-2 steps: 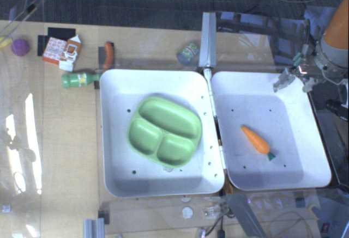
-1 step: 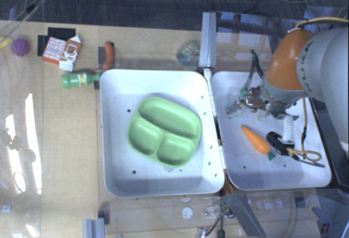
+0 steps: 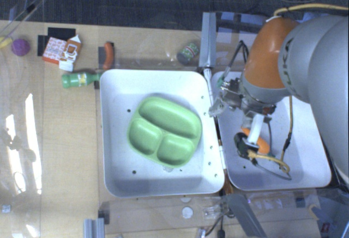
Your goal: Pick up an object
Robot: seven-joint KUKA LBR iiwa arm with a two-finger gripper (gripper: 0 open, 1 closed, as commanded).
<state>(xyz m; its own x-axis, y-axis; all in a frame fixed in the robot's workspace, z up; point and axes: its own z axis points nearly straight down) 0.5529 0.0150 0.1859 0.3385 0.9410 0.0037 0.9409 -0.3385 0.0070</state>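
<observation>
- hand (image 3: 252, 139) hangs low over the right bin (image 3: 305, 144), pointing down near that bin's middle; arm (image 3: 311, 52) with the orange band (image 3: 264, 52) sits above it in the view.
- hand state: cannot tell, the wrist hardware hides the tip from this angle.
- orange object (image 3: 263, 145) lies in the right bin just beside the hand, on its view-right side, partly covered by it; cannot tell whether they touch or whether it is gripped.
- left bin (image 3: 117, 122) is next to the hand's bin, on the hand's view-left side; it holds a green divided plate (image 3: 164, 130), well apart from the hand.
- far from the hand, on the tabletop (image 3: 54, 150) past the left bin's upper-left corner: a green bottle (image 3: 79, 79) lying on its side, just beside the bin.
- further out the same way: a small red-and-white carton (image 3: 61, 50) and a purple ball (image 3: 20, 47) near the view's left edge.
- up and view-left of the hand, behind the left bin's far rim: an orange-handled item (image 3: 109, 54) and a dark green jar (image 3: 189, 52); both too blurred to tell more.
</observation>
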